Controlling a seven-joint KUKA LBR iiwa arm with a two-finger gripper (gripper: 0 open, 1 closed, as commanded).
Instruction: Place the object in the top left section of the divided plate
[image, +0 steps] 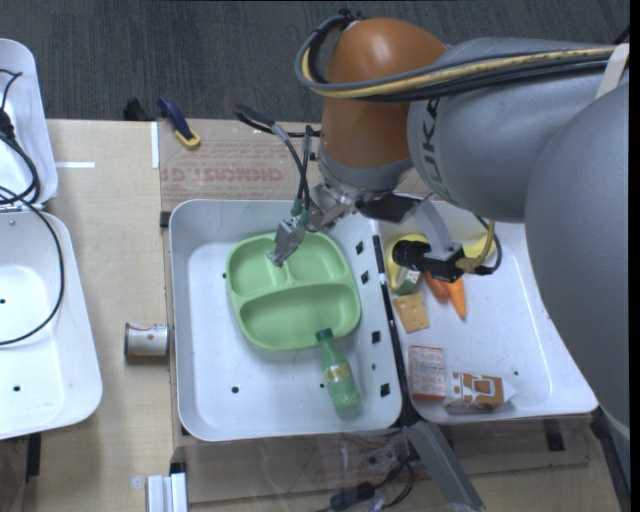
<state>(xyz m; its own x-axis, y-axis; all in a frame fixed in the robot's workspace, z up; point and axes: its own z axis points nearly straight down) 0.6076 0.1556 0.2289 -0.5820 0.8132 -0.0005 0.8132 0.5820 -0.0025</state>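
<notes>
One tool (285, 243) hangs over the green divided plate (295, 320).

Pale green divided plate (292, 298): smooth moulded plastic, soft sheen; the green translucent plastic bottle (338, 372) against its lower rim is glossier, with a paper-like label band. Two shallow white bins (200, 330) (540, 340): smooth matt plastic; the right one holds a printed cardboard carton (472, 391), a tan rough-looking cracker-like square (411, 313) and a glossy orange plastic carrot shape (451, 292). Arm's orange band (375, 70) is polished and reflective, grey casing (520, 130) satin; bench top (110, 240) looks like matt light wood.
</notes>
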